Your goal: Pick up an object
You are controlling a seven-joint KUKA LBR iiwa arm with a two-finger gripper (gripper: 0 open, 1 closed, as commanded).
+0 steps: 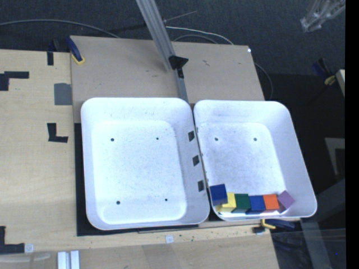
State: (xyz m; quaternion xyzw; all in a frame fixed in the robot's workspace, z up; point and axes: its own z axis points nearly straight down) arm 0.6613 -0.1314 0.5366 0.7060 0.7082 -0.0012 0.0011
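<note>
While the claw (325,7) hangs high in the upper right corner of the camera view, well apart from both bins and over the dark floor beyond the counter (140,55), it looks pale and blurred, and I cannot tell whether it is released or clenched; nothing can be made out in it.

Two shallow white bins sit side by side on the counter, touching along their inner rims. A row of small blocks lies in the right bin (280,116), crowded against its near wall. From left to right they are a blue block (217,193), which sits a little further up the bin floor than the rest, a yellow block (228,204) just below and beside it, a green block (242,201), a second blue block (257,203), an orange block (271,201) and a purple block (285,199) at the right end, tilted against the corner. Each block touches or nearly touches its neighbour.

The left bin (90,116) shows a speckled white floor with a few dark dots. A grey metal bar (154,21) slants down from the top of the view and ends near the seam between the bins. Thin cables (213,36) trail across the back of the counter.
</note>
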